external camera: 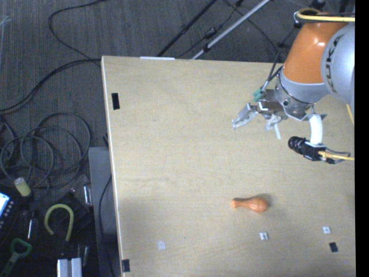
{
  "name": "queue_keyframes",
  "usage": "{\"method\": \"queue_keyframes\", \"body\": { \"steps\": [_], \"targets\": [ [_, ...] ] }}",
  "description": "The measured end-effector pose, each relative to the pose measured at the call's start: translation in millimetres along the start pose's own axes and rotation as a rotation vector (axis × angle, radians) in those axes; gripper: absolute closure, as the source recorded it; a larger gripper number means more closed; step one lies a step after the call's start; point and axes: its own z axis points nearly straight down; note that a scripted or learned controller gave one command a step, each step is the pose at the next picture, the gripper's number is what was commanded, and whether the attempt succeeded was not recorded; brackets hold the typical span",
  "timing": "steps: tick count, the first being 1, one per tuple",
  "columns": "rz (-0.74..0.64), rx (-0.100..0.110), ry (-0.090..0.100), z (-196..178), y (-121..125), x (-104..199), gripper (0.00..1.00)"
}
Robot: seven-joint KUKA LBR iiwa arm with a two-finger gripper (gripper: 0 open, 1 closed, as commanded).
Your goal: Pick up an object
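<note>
Orange bulb-shaped object (251,203) lies apart from pincer (256,122).

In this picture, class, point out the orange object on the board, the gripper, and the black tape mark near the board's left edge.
orange object (252,203): camera view, on its rounded bulb end.
gripper (256,120): camera view, midway between its fingertips.
black tape mark (115,101): camera view, on its middle.

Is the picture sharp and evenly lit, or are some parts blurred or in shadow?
In the camera view, the orange object is soft-edged, with no fine detail; the gripper is slightly blurred; the table is evenly lit, darker toward its lower left edge, without strong glare.
</note>
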Motion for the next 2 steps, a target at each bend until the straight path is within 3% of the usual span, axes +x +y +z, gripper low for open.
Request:
{"method": "queue_keyframes", "body": {
  "steps": [1, 2],
  "targets": [
    [-0.069, 0.0, -0.004, 44, 54, -87, 0.0],
    [-0.33, -0.001, -0.004, 127, 59, -104, 0.0]
  ]
}}
